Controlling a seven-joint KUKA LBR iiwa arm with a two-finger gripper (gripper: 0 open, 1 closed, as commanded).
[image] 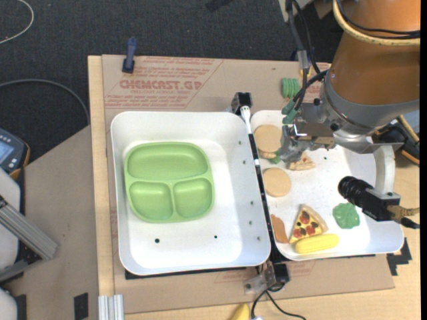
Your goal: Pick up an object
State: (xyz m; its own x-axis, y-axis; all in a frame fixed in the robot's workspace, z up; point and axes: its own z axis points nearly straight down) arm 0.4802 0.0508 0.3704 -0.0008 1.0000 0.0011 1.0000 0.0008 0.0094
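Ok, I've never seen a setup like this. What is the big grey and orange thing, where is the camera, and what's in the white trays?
That is a robot arm, reaching in from the right; its hand hangs low over the right bin. One fixed camera looks down at a slant. The left bin holds a green divided plate. The right bin holds toy food: two tan discs, a pizza slice, a yellow piece, a green leafy piece. Whether the hand holds anything cannot be told.
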